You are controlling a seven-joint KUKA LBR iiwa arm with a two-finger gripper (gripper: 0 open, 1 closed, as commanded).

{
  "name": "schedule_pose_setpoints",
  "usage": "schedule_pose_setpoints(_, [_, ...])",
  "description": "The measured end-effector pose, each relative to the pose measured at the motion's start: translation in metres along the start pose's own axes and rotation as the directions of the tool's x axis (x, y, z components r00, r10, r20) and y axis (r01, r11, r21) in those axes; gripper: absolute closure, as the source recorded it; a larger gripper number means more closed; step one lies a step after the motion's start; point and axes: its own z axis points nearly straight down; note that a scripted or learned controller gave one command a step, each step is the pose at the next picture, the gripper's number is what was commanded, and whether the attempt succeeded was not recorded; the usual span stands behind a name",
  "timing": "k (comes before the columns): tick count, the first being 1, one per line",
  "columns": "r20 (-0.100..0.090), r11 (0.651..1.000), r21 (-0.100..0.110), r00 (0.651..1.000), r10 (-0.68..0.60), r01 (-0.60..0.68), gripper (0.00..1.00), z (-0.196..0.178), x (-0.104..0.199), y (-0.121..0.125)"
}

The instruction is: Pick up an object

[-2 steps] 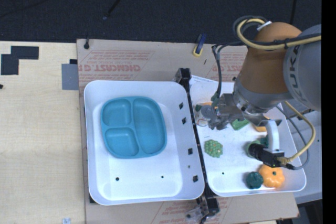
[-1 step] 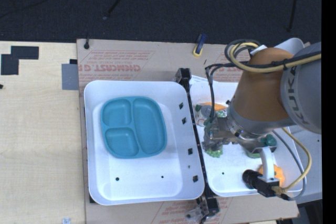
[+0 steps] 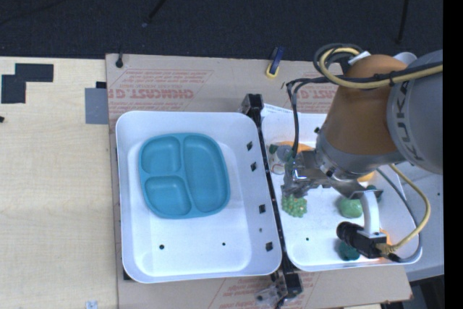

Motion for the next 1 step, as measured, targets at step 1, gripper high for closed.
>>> schedule_pose_setpoints(1, [-0.001,1.0,0.0,1.0,-0.002,0.002,1.0,-0.0121,0.0069,-0.0106])
